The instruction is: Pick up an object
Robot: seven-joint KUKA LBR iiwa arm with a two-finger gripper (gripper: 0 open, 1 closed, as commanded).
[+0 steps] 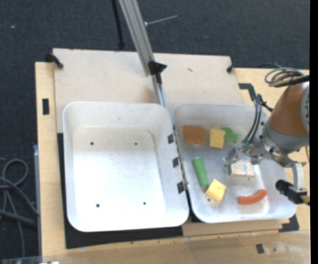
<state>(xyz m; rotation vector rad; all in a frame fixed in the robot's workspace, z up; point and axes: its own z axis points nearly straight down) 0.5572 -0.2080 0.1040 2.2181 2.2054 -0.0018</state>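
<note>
Camera view: wooden bench (104, 76) bearing white bins (120, 164) on dark carpet (38, 21)

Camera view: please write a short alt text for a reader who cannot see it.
The grey arm's hand reaches down over a whitish block in the right bin, among yellow blocks, a green stick, a brown piece and an orange-red piece.

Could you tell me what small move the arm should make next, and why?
Probably a short straight descent, then a close. The gripper sits in the right bin directly over a pale speckled block, and nothing is seen gripped. The orange-red piece and yellow cube lie apart from it, so that block looks like the nearest target.
</note>
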